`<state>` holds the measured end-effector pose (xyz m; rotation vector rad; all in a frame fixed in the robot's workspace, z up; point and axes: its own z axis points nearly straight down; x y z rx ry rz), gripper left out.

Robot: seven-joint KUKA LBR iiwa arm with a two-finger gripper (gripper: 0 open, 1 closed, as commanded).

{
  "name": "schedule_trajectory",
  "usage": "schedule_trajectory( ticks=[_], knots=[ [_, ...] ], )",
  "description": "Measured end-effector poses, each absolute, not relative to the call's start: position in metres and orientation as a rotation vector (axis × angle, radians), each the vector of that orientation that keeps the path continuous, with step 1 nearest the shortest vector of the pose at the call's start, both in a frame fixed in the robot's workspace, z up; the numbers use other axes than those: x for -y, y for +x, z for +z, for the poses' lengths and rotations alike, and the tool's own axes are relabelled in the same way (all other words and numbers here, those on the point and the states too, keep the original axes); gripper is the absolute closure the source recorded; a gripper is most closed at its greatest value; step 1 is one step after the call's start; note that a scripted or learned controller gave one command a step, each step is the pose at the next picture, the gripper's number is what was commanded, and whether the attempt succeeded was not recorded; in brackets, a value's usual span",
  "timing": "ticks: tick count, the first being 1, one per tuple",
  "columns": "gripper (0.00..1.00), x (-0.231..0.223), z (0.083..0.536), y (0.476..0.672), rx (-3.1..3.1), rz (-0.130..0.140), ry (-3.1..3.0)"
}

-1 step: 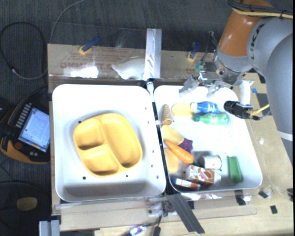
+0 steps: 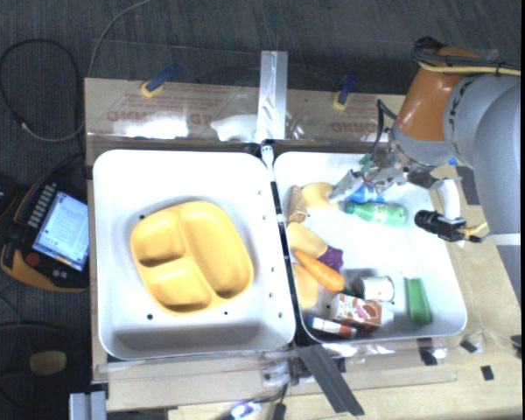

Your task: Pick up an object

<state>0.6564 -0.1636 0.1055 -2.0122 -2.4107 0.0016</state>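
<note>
While the gripper [image 2: 360, 180] hangs just above the green bottle [image 2: 375, 211] in the right bin [image 2: 437, 309], approach step is judged; finger spread cannot be told, nothing seen held. Descent and closing are needed next.

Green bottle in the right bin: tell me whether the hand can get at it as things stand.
Probably yes. The green bottle lies on its side on open bin floor, nothing on top of it, and the hand hangs just above and beside it. The nearest neighbour, a tan piece, sits apart on its left.
</note>
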Motion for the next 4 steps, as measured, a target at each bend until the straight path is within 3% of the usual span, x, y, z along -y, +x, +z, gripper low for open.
schedule_trajectory(
  ticks=[1, 2, 3, 4],
  knots=[
    [1.00, 0.162, 0.113, 0.656, 2.409, 0.001, -2.008],
    [1.00, 0.119, 0.198, 0.669, 2.416, 0.001, -2.006],
    [1.00, 0.093, 0.214, 0.669, 2.702, 0.003, -1.604],
    [1.00, 0.056, 0.200, 0.626, 2.519, 0.000, -1.872]
  ],
)
